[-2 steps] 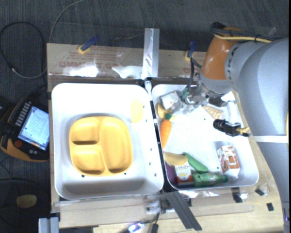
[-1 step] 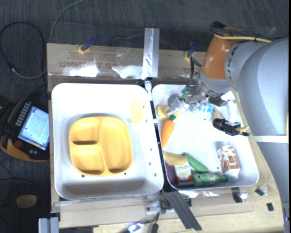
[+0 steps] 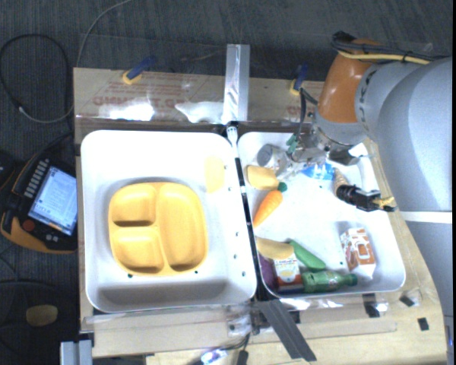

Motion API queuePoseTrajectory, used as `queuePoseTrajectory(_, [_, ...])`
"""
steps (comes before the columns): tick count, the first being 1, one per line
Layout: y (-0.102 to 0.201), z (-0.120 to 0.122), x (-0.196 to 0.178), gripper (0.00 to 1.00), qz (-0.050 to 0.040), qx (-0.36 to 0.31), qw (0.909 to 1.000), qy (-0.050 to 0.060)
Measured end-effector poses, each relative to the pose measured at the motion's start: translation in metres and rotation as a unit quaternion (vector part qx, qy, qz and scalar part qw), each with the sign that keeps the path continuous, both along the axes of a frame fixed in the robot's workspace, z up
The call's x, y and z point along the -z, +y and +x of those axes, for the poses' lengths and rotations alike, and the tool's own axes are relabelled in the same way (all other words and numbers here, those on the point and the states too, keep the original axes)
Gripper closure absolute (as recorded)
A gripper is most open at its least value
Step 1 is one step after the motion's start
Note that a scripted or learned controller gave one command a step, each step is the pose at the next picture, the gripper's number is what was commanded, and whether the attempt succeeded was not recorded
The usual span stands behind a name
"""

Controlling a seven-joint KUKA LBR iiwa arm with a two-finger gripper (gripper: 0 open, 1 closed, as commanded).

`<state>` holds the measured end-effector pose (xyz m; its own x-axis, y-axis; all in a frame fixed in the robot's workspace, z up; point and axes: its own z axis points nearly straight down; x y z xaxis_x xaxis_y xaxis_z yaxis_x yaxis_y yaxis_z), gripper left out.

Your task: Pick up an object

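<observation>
The gripper (image 3: pixel 302 152), its state impossible to tell here, hangs at the right bin's (image 3: pixel 391 276) far edge, with the carrot (image 3: pixel 267 205) just toward the camera and leftward, lying diagonally.

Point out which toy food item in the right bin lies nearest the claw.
The small yellow toy food piece at the bin's upper left, just below the claw; the orange toy carrot lies farther down.
</observation>
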<state>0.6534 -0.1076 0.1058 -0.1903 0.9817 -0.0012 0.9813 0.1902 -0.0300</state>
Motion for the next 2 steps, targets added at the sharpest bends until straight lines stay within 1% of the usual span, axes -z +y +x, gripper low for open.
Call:
queuePoseTrajectory(1, [0.000, 0.000, 0.000, 0.00, -0.0001, 0.000, 1.0000, -0.001])
queuePoseTrajectory(2, [0.005, 0.000, 0.011, 0.00, 0.0030, -0.054, 0.9985, -0.009])
